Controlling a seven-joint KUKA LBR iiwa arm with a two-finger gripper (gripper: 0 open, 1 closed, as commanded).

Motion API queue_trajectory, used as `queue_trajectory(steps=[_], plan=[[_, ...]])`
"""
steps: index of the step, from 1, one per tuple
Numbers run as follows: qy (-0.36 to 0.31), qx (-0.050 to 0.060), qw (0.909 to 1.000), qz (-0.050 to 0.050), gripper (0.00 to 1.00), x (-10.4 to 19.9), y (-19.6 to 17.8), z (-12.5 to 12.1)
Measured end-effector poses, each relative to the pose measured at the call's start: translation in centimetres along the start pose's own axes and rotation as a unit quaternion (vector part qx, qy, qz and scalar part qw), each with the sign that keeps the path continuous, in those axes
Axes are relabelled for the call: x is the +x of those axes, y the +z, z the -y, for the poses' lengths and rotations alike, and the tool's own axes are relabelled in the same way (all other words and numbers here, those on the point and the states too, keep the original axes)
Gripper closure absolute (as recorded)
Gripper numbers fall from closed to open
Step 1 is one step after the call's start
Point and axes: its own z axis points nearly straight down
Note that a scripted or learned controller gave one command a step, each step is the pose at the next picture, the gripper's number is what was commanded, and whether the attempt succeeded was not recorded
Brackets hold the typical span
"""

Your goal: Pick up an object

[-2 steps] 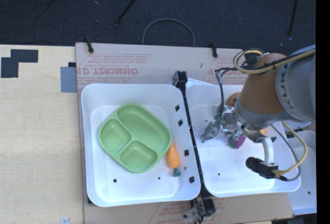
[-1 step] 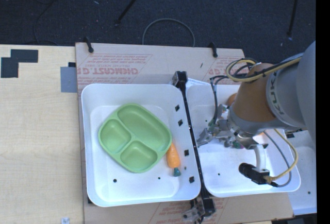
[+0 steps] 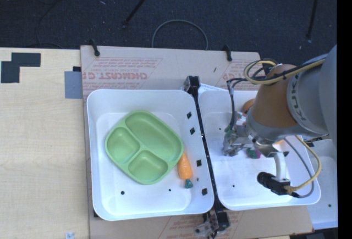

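My gripper (image 3: 233, 143) reaches down into the right bin (image 3: 242, 191), near its left-middle part. A small green and purple thing (image 3: 253, 153) lies on the bin floor just right of the gripper, partly hidden by the wrist. An orange object (image 3: 248, 105) peeks out behind the arm toward the bin's back. In the left bin (image 3: 110, 199) a green divided plate (image 3: 144, 146) lies flat. A small orange carrot toy (image 3: 185, 168) rests by the plate's right edge.
A black divider (image 3: 201, 144) runs between the two bins. The grey arm with its orange band (image 3: 272, 103) covers the right bin's upper right. Yellow cable (image 3: 311, 174) loops over that bin's right side to a black connector (image 3: 273, 182). Bare bin floor shows at the front.
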Motion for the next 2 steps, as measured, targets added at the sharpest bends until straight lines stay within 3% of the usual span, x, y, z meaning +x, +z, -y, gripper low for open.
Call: queue_trajectory(steps=[2], plan=[[-0.003, -0.003, 1.0000, 0.001, 1.00, -0.7, -10.6, 0.3]])
